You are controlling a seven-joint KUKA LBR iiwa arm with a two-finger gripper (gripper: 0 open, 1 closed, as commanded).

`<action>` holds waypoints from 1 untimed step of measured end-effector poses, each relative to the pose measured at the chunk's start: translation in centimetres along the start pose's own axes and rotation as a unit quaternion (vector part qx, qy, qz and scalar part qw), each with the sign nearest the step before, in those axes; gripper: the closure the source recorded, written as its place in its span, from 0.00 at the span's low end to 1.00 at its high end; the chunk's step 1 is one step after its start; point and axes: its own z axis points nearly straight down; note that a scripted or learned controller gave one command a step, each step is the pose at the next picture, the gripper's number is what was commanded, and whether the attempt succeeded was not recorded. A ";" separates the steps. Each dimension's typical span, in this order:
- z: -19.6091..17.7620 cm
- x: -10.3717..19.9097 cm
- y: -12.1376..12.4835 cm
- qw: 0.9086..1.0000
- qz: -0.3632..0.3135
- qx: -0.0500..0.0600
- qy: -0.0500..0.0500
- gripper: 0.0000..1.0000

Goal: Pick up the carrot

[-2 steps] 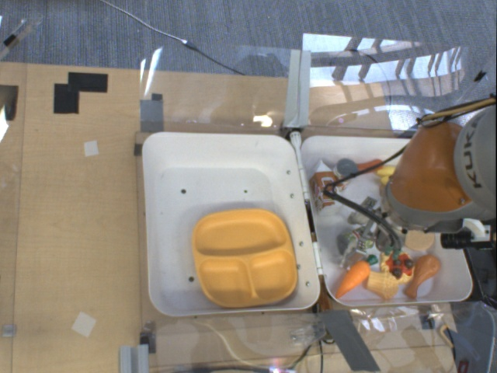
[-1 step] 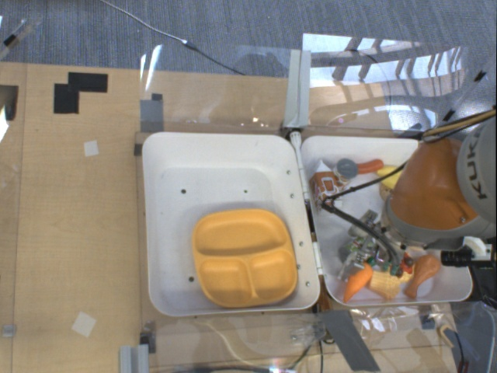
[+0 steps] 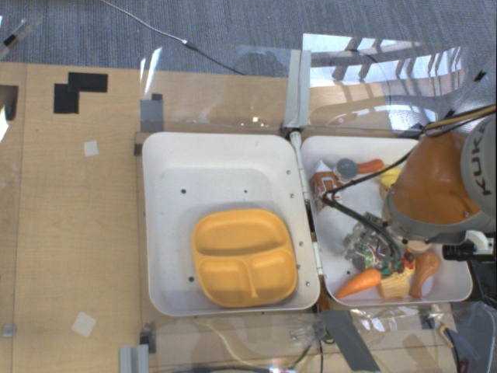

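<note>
We see the carrot (image 3: pixel 359 284) lying unlifted at the lower right of the frame, the gripper (image 3: pixel 376 249) hovering just above it, its opening impossible to tell.

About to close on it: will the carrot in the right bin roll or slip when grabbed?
The carrot tapers to a point, so it may squirt out. Looks smooth and rigid, probably light. Lying beside other toys, it can hardly roll.
</note>
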 end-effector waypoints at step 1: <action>-4.3 -0.4 -2.3 0.979 -0.204 0.002 0.009 1.00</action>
